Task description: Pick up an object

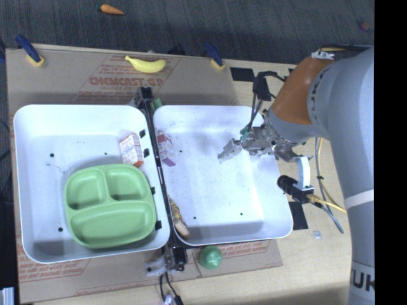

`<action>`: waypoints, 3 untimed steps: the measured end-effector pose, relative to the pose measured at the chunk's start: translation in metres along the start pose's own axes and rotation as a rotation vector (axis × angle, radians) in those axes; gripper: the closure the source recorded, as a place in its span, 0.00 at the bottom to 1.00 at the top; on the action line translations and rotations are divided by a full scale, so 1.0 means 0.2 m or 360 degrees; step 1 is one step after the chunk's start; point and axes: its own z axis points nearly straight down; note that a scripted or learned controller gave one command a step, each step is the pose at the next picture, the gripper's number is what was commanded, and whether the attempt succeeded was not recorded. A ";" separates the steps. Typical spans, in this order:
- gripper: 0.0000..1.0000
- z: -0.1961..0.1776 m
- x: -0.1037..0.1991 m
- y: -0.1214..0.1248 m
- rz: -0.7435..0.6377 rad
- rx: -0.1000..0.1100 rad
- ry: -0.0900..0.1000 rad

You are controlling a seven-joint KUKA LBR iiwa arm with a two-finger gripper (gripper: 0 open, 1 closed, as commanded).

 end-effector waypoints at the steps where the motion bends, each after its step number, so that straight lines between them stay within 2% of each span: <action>1: 0.00 0.23 0.02 -0.40 -0.0002 0.0007 0.0003; 2: 0.00 0.22 -0.05 -0.07 0.0000 0.0001 0.0001; 3: 0.00 0.13 -0.05 -0.40 -0.0001 0.0005 0.0002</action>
